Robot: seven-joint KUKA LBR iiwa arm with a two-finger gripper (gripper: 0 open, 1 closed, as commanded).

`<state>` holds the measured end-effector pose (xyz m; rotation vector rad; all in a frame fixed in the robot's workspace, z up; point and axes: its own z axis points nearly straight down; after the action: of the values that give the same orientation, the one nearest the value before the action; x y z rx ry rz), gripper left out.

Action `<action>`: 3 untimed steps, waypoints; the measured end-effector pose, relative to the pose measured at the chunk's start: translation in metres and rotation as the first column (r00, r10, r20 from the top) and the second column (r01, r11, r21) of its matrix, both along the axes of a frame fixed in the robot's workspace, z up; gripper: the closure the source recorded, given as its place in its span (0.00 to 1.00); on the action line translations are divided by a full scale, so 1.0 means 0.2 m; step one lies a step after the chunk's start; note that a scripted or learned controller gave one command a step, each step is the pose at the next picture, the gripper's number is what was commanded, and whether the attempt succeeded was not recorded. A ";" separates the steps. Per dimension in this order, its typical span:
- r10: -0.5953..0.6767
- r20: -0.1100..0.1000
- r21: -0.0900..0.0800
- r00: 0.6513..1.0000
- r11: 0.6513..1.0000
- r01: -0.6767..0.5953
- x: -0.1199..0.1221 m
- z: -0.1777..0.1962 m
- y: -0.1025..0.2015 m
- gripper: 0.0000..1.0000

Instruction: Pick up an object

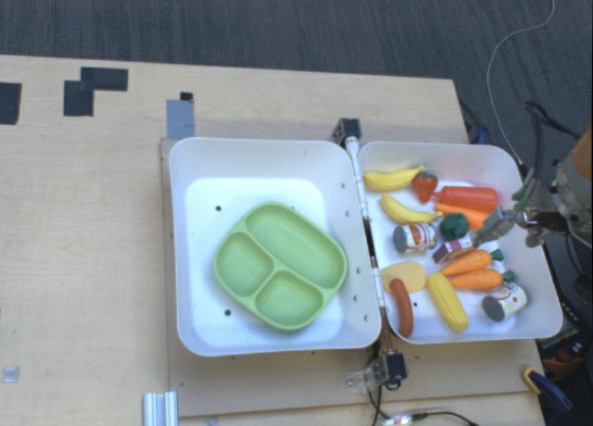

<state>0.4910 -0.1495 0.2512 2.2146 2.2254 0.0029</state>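
Observation:
The right bin [537,322] holds several toy foods: two bananas [394,177], a strawberry [424,185], a long red-orange piece [468,198], broccoli [453,226], a small can [414,237], two carrots [474,278], corn [447,301], a sausage [402,307] and a grey jar [505,302]. My gripper [517,229] hangs over the bin's right side, just right of the broccoli and above the carrots. It looks open, with nothing between its fingers; one finger [498,226] slants down and left.
A green three-part plate [281,267] lies in the left bin [199,183]. The divider between the bins [363,230] runs down the middle. Wooden bench surrounds both bins; cables trail at the right and the front.

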 end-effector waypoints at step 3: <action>0.000 0.011 0.001 1.000 1.000 0.000 0.38 -0.81 0.33 1.00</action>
<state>0.5662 -0.0827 0.0885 2.2093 2.2206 0.0157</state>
